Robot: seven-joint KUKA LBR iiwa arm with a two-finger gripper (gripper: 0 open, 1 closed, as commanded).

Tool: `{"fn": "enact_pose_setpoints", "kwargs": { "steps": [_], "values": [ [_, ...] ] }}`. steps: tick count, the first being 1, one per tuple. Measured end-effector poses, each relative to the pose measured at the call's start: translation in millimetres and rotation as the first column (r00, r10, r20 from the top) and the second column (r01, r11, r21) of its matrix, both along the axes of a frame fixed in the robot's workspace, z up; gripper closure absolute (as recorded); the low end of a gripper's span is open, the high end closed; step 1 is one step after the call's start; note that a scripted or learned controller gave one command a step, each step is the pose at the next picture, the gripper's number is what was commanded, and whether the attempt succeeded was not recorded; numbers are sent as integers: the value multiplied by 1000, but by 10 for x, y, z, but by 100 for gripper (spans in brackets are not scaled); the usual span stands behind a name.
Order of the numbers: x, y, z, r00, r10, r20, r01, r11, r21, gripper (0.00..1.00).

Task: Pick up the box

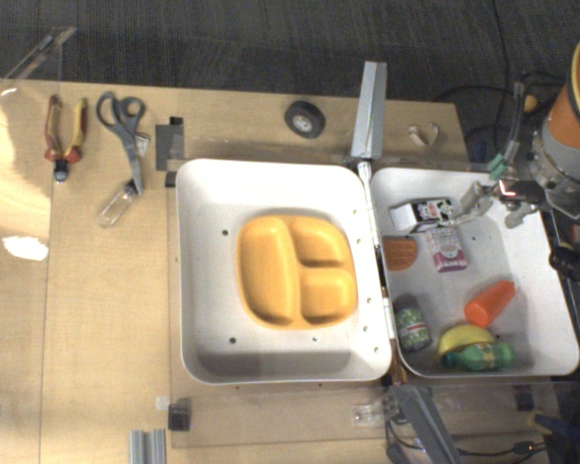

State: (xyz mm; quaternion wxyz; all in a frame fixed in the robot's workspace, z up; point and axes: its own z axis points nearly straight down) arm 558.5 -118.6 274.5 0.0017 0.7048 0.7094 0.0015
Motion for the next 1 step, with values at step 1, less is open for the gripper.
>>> {"fn": "enact_pose_setpoints", "kwargs": {
  "steps": [1],
  "values": [
    [180, -83, -1695, 998, 63, 18, -63, 998, -5, 0]
  ]
}}
